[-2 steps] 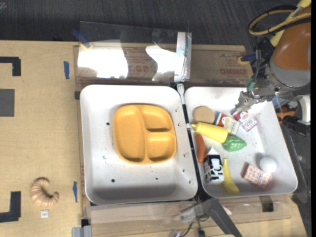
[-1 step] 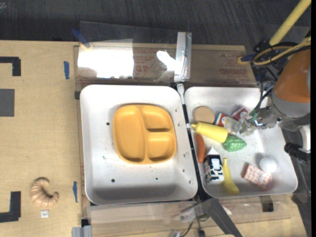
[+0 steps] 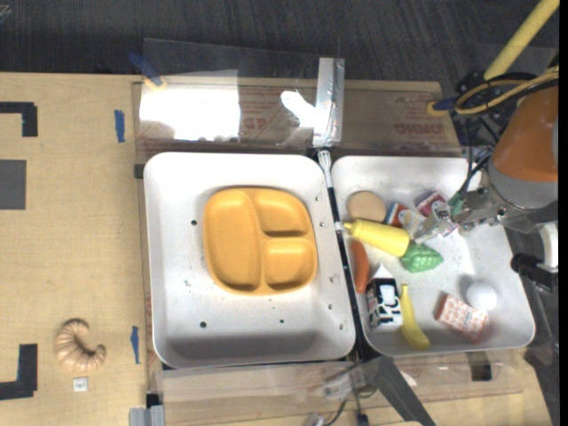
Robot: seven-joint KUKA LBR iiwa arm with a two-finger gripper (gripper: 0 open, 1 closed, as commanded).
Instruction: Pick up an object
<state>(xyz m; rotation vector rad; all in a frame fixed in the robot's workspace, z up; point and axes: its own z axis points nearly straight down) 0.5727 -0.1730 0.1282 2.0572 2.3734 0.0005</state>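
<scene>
Nothing lifted yet. Gripper (image 3: 441, 226) low in right bin (image 3: 519, 331) near its far edge, amid yellow corn (image 3: 380, 235) and green toy (image 3: 421, 258); grasp state impossible to tell. Pick-up remaining.

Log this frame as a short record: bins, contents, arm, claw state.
left bin: shallow white bin holding an orange three-compartment plastic tray
right bin: shallow white bin with a yellow bottle, green lumpy toy, yellow banana, white ball, black-and-white carton
arm: enters from the right, over the right bin
claw: low among the items near the bottle; grasp unclear
outside the bins: tan croissant-shaped toy
</scene>
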